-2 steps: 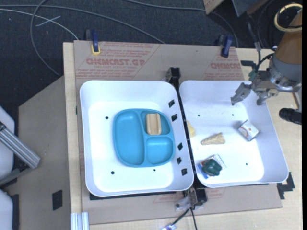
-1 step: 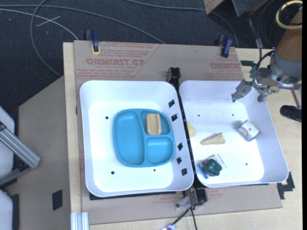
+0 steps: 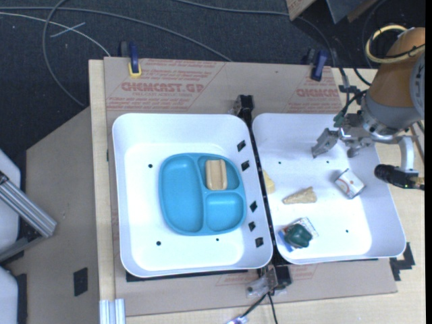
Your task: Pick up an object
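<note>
Now the gripper (image 3: 337, 142) hangs over the upper part of the right bin (image 3: 378, 241), with its two fingers spread apart and nothing between them; one finger (image 3: 322, 144) points to the left and the other (image 3: 355, 147) sits closer to the arm (image 3: 395, 79). Several small objects lie in this bin. A pale beige wedge (image 3: 300, 196) with a pointed left end rests near the middle of the floor. To its right, near the bin's right side, is a small white box (image 3: 349, 183) with a grey face and a little red mark, lying tilted. Toward the front edge lies a dark green lump in a clear wrapper (image 3: 298, 234); I cannot read what it is. A yellowish piece (image 3: 268, 181) lies against the left wall of the bin, partly hidden by the divider (image 3: 255, 187) between the bins, so its shape is not clear. All these objects are apart from the gripper and from each other. The left bin (image 3: 135, 235) holds a blue tray (image 3: 196, 198) with three compartments, and a tan block (image 3: 216, 174) lies in the upper right one. The arm is cut off at the right edge, and its orange band and a yellow cable (image 3: 378, 40) look blurred.
</note>
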Robot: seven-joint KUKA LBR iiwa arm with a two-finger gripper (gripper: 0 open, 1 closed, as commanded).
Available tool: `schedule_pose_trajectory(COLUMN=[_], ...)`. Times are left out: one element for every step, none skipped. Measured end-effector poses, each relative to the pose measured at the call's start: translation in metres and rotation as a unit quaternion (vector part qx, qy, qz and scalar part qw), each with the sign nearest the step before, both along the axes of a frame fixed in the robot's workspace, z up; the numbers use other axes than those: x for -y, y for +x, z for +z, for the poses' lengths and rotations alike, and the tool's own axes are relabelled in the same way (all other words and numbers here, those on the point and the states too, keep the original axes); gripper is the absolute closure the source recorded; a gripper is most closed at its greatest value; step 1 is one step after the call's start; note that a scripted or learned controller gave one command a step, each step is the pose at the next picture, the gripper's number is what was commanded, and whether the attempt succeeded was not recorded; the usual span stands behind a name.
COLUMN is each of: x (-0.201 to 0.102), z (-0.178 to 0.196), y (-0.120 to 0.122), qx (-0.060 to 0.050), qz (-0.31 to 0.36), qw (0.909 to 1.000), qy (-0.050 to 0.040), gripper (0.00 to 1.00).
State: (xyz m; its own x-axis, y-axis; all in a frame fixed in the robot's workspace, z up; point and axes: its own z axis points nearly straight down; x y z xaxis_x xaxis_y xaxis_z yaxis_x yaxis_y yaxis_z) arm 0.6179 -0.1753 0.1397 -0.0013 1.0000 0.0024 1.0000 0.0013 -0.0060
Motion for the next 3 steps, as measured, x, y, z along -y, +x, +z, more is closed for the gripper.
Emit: schedule_pose_trajectory(x=[-0.001,-0.001,0.002], z=[-0.053,-0.038,0.007], y=[-0.001,0.001,0.002], qx=[0.0,0.004,0.006], qz=[0.0,0.0,0.0], qw=[1.0,1.0,1.0], qy=[-0.0001,-0.0006,-0.002], gripper=[0.0,1.0,1.0])
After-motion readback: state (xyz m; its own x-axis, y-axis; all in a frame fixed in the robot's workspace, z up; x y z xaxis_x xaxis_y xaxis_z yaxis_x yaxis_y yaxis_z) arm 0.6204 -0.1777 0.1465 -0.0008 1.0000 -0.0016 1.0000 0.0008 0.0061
